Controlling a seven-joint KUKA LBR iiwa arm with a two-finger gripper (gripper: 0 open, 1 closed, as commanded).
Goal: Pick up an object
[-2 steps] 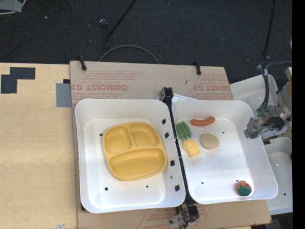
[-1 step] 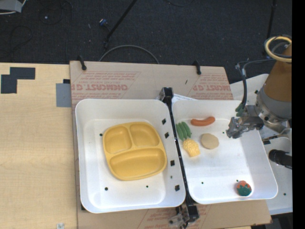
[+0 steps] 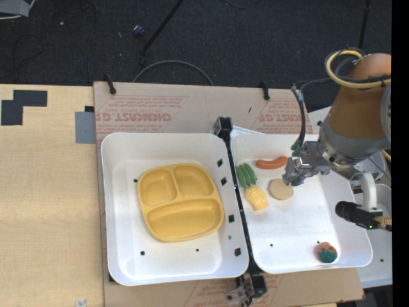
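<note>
The right bin (image 3: 300, 248) holds a red-orange sausage (image 3: 272, 163), a green bean pod (image 3: 246, 174), a yellow corn cob (image 3: 257, 198), a beige round piece (image 3: 280, 190) and a small red and green toy (image 3: 327, 252) near the front right corner. My gripper (image 3: 295, 174) hangs over the back of this bin, just right of the sausage and directly above the beige piece's far edge. Nothing shows between its fingers.
The left bin (image 3: 121, 171) holds a yellow divided plate (image 3: 180, 201). A black divider (image 3: 233, 197) runs between the two bins. Cardboard lies under both bins, and the wooden bench top extends to the left.
</note>
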